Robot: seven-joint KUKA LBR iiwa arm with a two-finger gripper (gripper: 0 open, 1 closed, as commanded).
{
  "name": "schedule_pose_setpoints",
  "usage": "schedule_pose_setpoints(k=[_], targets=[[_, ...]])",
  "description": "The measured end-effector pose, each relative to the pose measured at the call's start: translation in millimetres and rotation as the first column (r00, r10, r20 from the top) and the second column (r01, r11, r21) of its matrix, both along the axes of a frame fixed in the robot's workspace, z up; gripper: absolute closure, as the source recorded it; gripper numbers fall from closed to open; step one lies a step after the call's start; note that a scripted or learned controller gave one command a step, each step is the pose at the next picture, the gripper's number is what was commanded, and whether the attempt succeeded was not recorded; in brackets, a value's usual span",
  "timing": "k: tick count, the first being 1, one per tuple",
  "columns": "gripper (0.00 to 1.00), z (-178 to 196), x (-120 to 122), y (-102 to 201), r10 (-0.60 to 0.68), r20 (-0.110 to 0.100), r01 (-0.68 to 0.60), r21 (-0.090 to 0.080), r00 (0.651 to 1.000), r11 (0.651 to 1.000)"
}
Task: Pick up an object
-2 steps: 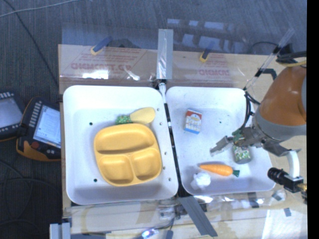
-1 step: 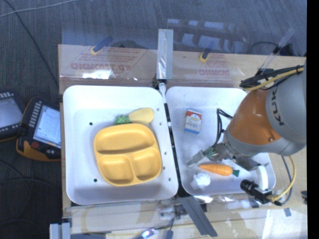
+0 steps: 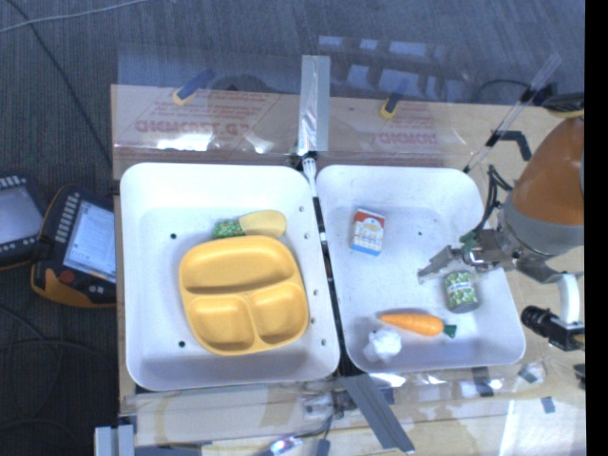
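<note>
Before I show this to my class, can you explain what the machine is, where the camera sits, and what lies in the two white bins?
The picture comes from one fixed camera above the bench, looking down at a slant. A grey robot arm with an orange band reaches in from the right; its gripper hangs over the right bin, just above a small green-patterned packet. That bin also has a small carton, a toy carrot and a white lump. The left bin has a yellow divided tray, with a pale yellow piece and a green bit behind it. I cannot see anything held.
</note>
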State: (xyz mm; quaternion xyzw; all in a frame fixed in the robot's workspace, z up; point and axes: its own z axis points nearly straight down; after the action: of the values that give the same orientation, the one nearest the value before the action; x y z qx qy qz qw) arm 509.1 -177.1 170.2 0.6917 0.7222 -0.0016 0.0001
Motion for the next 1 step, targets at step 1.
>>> schedule_pose_setpoints(k=[1], targets=[[0.00,-73.0,-0.2,-34.0,-0.068,0.007,0.068,0.009,0.998,0.998]])
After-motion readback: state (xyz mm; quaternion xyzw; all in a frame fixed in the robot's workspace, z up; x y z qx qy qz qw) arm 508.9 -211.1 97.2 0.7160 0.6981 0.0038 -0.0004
